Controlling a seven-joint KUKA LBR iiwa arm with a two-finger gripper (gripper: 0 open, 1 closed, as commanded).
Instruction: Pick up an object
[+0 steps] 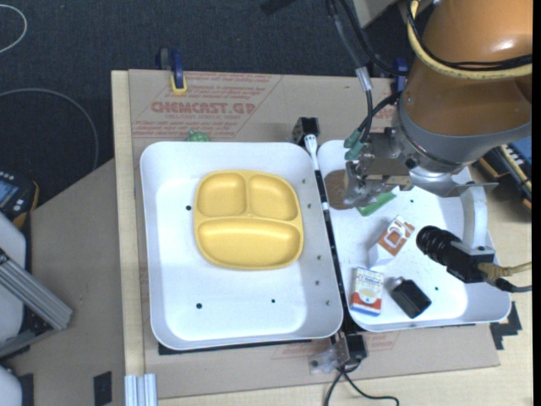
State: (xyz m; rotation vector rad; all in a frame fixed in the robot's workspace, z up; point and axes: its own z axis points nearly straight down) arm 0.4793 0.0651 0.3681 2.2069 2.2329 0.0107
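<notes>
Bench top is a brown board with red lettering on dark carpet, with a blue-and-yellow clamp at its far edge. Two shallow white bins sit side by side, meeting along the middle. Left white bin holds a yellow three-compartment plastic plate, flat, roughly centred and a bit toward the far side. Grey-and-orange arm reaches in from the right and hangs over the far part of the right white bin. Gripper is low at that bin's far-left corner. Jaw state: cannot tell, wrist hardware covers it from this angle. Candidate objects in the right bin:
- brown round disc just left of the gripper, against the bin's left wall
- green flat piece poking out right under the gripper, can't confirm a grasp
- orange-and-white small packet mid-bin, tilted
- red-and-white small carton near the front-left corner
- black small block just beside the carton, on its right
</notes>
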